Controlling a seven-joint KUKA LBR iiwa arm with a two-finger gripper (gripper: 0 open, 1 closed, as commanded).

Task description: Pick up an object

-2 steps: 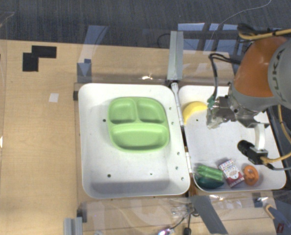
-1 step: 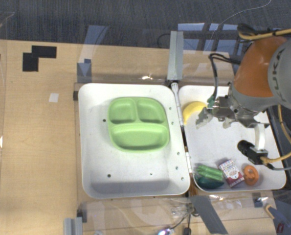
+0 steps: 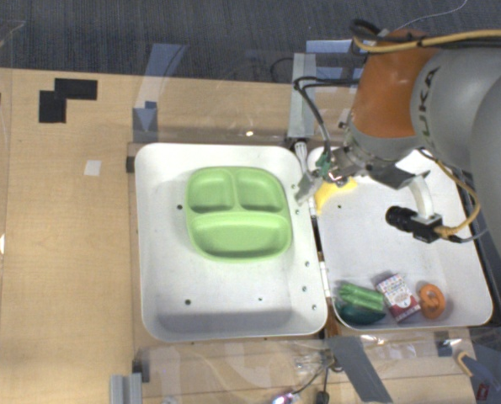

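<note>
My fingers (image 3: 320,175) are down at the top-left corner of the right bin (image 3: 452,310), right over a yellow thing (image 3: 328,195) that sits against the wall shared with the left bin (image 3: 162,310). Can't tell if they're spread or closed; the wrist blocks the tips, so I claim no grasp.

Relative to the right bin: yellow thing in its upper-left corner, green item (image 3: 359,300), small carton (image 3: 397,296) and orange ball (image 3: 431,300) in a row along its bottom edge, well apart from me. Green tray (image 3: 237,211) lies mid left bin, not my target by the look of it.

Judgement: the step is closing on the yellow thing. To do it well:
- centre over it, not over the wall
- keep the tips clear of the bin rim, since a corner pick risks jamming one against it
- close square, then lift straight up, slowly
- check that it comes up with me before moving off
</note>
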